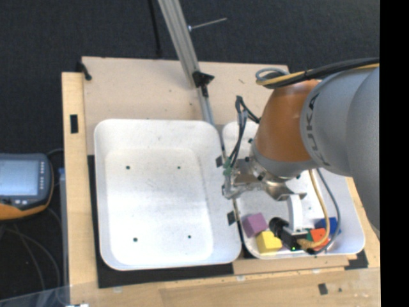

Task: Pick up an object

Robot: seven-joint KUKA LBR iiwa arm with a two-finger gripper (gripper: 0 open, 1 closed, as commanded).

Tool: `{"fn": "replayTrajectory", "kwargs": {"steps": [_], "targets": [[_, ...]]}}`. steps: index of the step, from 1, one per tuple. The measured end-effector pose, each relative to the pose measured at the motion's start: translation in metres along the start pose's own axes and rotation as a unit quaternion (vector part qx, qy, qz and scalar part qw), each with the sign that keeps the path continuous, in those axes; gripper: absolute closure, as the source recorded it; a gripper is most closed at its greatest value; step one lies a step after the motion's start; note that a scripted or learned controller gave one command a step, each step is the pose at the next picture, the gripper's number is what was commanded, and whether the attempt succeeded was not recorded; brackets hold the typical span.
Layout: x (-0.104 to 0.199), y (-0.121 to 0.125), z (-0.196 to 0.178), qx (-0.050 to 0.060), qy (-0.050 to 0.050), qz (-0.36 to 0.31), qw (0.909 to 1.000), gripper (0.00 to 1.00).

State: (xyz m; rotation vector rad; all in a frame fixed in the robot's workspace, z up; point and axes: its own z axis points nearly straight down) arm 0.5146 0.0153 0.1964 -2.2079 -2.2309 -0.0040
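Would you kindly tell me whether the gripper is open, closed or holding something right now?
Gripper: cannot be told from this view; it hangs over the right bin.

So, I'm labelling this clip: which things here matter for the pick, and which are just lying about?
For the job:
small purple block
small yellow block
right white plastic bin

Lying about:
left white plastic bin
grey handheld screen device
slanted silver metal rail
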Motion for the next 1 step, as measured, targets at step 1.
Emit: {"fn": "replayTrajectory", "kwargs": {"steps": [1], "targets": [[0.0566,0.0029,-0.0426,-0.002,-0.001,0.001,1.0,1.0]]}}
